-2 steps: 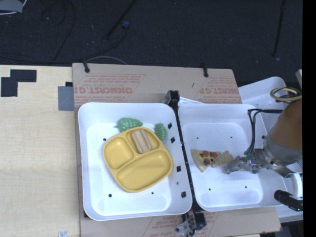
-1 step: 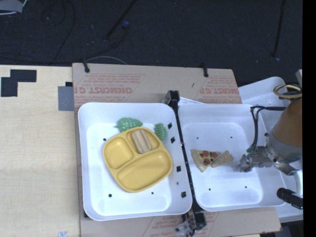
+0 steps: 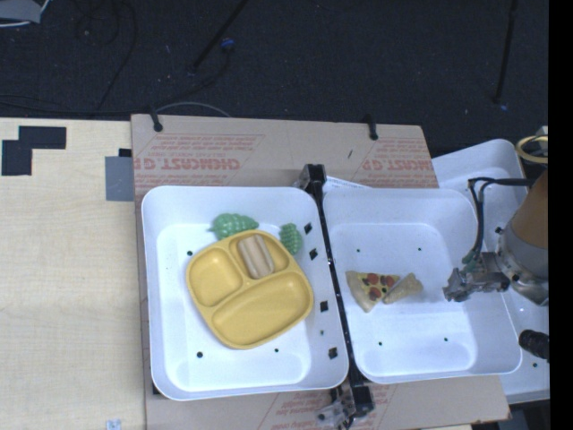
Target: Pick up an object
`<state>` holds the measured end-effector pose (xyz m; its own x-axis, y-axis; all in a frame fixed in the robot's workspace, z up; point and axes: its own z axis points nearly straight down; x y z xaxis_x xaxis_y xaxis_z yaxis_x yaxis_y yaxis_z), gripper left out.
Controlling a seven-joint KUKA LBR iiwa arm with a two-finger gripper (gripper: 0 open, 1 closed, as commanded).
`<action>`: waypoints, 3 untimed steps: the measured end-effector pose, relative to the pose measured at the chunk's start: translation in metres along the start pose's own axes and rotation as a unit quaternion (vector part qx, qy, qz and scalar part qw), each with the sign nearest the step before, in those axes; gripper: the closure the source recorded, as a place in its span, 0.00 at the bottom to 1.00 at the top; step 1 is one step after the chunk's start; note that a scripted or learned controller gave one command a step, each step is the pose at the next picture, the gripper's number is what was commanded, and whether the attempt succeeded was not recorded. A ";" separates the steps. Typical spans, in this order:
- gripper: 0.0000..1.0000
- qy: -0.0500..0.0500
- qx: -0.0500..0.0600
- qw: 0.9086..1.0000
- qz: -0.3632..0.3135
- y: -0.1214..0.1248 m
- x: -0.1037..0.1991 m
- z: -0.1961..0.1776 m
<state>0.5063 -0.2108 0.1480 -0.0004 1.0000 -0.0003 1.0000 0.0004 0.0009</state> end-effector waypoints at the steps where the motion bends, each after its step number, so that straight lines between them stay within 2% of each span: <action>1: 1.00 0.000 -0.002 1.000 -0.001 0.006 0.002 -0.062; 2: 1.00 -0.001 -0.001 1.000 -0.001 0.017 0.003 -0.116; 3: 1.00 0.000 0.000 1.000 -0.001 0.018 0.002 -0.151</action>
<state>0.5241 -0.2083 0.2988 -0.0023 1.0000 -0.0008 1.0000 0.0023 0.0018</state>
